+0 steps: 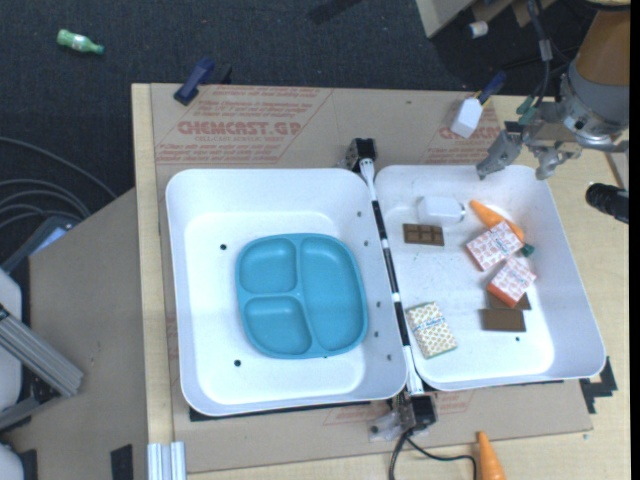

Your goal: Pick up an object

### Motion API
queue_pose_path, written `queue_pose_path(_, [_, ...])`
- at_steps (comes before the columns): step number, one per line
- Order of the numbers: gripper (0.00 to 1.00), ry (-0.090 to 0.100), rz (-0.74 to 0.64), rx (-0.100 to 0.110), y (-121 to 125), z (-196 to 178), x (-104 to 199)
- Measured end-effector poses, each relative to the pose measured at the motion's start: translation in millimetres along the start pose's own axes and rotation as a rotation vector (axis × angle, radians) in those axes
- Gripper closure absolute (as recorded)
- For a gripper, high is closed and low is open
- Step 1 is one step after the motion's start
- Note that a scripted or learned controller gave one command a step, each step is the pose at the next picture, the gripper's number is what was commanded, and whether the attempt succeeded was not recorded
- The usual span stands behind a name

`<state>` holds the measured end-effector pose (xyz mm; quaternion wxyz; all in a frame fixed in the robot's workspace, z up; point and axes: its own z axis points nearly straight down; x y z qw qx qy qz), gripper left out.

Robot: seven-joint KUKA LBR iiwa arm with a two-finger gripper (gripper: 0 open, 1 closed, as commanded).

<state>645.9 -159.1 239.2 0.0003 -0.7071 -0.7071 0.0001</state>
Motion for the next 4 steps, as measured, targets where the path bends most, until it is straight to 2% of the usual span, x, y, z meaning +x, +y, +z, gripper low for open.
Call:
queue_pose_path(1, [0.0, 0.0, 0.001, 0.002, -13.3, 147.0, -29.4])
queue_pose_path(2, [0.0, 0.001, 0.001, 0.002, -87.2, 155.0, 4.8])
queue_pose_path(3, [1.0, 0.001, 0.002, 0.0, -86.6, 144.5, 4.6])
queue_pose_path(4, [1.0, 0.0, -0.001, -0.001, -118.9, 54.5, 77.6])
